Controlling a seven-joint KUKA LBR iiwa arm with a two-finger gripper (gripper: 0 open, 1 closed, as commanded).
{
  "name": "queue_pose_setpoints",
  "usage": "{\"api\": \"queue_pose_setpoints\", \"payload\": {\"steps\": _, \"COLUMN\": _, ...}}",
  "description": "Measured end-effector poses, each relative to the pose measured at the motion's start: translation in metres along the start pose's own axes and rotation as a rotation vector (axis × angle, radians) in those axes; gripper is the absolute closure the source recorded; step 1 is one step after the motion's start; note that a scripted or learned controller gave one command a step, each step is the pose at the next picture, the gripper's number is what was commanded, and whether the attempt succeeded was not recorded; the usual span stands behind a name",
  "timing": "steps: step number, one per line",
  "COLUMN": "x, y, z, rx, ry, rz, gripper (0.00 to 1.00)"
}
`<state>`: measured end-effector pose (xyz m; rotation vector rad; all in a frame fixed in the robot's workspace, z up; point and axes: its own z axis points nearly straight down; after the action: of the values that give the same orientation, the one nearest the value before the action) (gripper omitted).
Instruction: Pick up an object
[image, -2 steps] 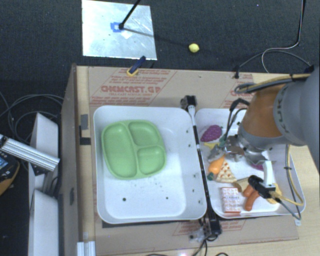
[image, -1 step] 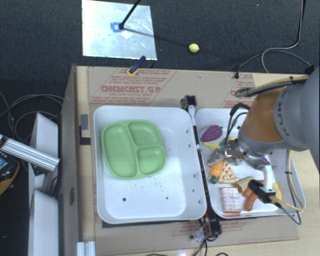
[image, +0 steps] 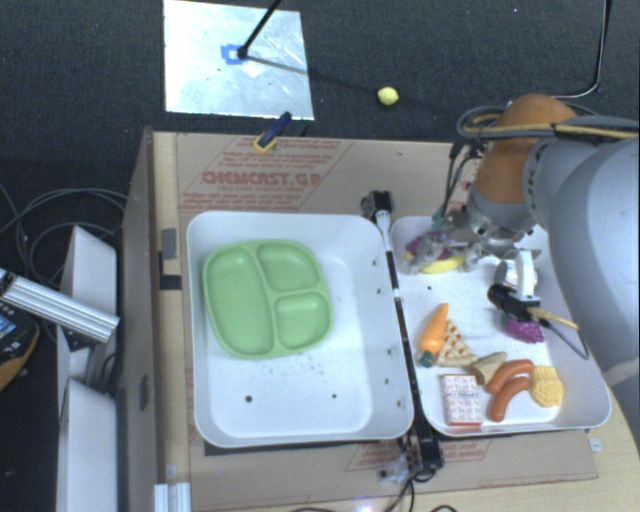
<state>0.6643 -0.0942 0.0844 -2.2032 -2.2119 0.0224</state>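
Observation:
My gripper (image: 462, 250) hangs low over the back of the right bin (image: 590, 410), below the orange band of the arm. A yellow banana-like toy (image: 440, 266) lies right under it, partly hidden by grey gripper parts. Nearer the front lie an orange carrot (image: 434, 330), a pizza slice (image: 456, 348), a red-and-white cracker box (image: 460, 398), a red sausage (image: 506, 384), a yellow waffle round (image: 546, 384) and a purple grape bunch (image: 524, 328). I cannot make out anything lifted by the gripper.
The left bin (image: 360, 400) holds a green divided plate (image: 268, 298). The arm's big grey body covers the right bin's right side. A black clamp (image: 378, 206) sits on the rim between the bins. A small yellow ball (image: 388, 96) lies on the floor behind the bench.

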Motion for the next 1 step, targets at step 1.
{"api": "queue_pose_setpoints", "payload": {"steps": 1, "x": -0.0006, "y": -0.0026, "z": -0.0082, "rx": 0.012, "ry": 0.000, "rz": -0.003, "gripper": 1.00}}
